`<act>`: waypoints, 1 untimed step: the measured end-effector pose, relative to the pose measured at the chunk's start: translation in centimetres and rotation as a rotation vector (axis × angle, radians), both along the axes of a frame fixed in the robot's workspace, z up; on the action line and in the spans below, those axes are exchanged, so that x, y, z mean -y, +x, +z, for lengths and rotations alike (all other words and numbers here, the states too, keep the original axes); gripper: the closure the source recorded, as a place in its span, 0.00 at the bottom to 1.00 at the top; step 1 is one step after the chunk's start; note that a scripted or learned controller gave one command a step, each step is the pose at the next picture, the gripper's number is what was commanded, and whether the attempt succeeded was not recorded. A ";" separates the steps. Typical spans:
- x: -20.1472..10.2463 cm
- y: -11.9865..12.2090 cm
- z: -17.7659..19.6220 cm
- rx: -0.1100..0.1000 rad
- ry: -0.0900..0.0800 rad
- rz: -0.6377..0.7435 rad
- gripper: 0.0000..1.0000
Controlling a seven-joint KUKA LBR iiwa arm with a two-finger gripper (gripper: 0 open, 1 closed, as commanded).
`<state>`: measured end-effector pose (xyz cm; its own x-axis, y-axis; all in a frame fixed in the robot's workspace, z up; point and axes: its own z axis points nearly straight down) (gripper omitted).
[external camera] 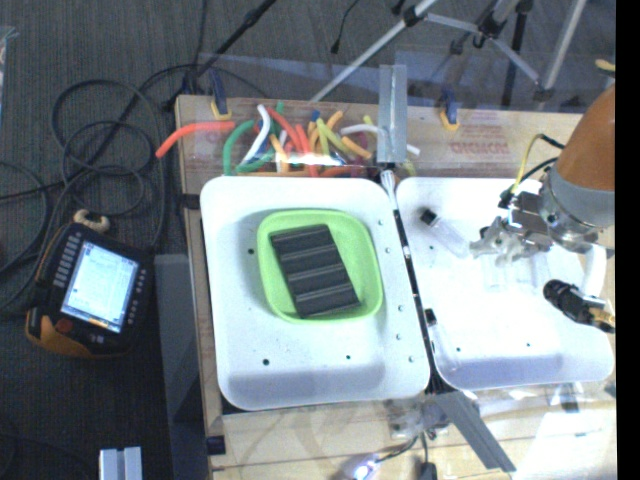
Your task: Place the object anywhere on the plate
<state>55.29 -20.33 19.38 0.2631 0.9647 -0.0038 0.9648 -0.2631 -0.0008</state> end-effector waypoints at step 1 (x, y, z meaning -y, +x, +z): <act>0.0 0.0 0.0 0.000 0.000 0.000 0.00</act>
